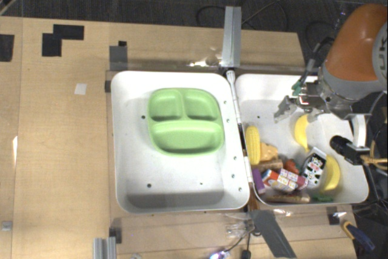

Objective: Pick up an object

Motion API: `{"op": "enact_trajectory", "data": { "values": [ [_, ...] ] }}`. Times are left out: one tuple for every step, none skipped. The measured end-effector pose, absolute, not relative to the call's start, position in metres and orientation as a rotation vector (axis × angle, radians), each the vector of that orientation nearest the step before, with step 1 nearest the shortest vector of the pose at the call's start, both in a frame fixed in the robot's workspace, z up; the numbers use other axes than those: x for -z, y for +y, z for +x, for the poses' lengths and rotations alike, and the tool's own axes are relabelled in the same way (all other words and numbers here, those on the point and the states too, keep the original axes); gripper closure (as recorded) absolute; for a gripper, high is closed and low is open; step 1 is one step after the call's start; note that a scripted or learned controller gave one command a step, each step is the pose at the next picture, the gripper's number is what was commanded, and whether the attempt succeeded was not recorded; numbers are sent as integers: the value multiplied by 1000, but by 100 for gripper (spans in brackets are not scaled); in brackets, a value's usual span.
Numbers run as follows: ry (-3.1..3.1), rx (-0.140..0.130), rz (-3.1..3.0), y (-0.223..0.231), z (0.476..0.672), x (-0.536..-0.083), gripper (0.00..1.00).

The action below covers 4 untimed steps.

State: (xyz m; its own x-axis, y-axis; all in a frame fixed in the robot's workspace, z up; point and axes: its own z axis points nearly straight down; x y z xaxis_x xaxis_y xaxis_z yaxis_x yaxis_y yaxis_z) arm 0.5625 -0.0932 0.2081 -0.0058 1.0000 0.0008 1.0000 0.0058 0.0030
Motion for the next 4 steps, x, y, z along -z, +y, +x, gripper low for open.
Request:
{"op": "enact_trajectory", "data": {
  "values": [
    [2462, -4, 1947, -145, 559, -138, 0],
    [2563, -10, 1798, -181, 576, -90, 0],
    [2557, -20, 1796, -180, 579, -103, 100],
    [2551, -26, 1793, -180, 581, -116, 100]
  ]
}}
